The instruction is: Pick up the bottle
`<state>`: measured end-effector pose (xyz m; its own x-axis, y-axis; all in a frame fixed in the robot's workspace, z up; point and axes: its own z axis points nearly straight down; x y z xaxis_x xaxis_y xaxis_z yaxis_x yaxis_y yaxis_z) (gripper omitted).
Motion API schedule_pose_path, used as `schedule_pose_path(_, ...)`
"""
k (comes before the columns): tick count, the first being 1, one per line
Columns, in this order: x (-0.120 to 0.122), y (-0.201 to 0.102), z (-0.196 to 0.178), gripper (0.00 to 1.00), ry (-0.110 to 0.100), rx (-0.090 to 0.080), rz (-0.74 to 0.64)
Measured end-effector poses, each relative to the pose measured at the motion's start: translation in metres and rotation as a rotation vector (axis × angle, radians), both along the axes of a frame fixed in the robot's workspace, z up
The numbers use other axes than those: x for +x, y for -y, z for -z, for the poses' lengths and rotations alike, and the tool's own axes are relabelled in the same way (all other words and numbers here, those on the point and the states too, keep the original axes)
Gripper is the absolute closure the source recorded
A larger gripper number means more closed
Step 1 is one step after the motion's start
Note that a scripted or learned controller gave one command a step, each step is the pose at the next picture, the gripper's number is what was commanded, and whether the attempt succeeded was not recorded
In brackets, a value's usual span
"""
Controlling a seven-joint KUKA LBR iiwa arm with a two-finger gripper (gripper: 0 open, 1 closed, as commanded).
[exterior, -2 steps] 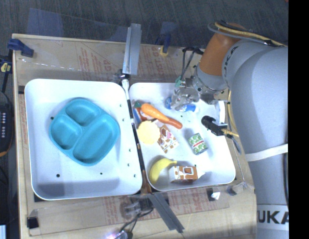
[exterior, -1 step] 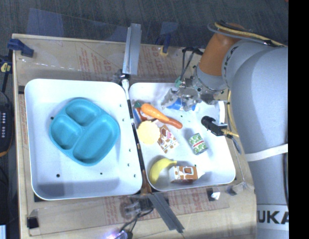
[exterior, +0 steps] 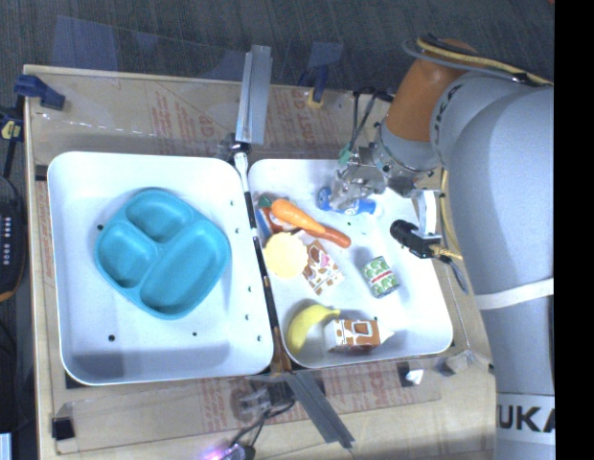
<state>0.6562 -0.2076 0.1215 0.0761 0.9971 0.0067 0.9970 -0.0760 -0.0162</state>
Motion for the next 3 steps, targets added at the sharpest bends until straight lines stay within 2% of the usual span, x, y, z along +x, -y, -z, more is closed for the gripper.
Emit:
schedule_pose_path(1, 0.0, 0.0, 0.0, 0.0, 0.0, 0.0, 0.0)
schedule_pose_path(2, 0.001, 0.0, -0.01, 1.0, 0.002, -0.001, -0.004)
schedule_pose_path(3, 0.001, 0.0, -0.01, 0.0, 0.002, -0.001, -0.004)
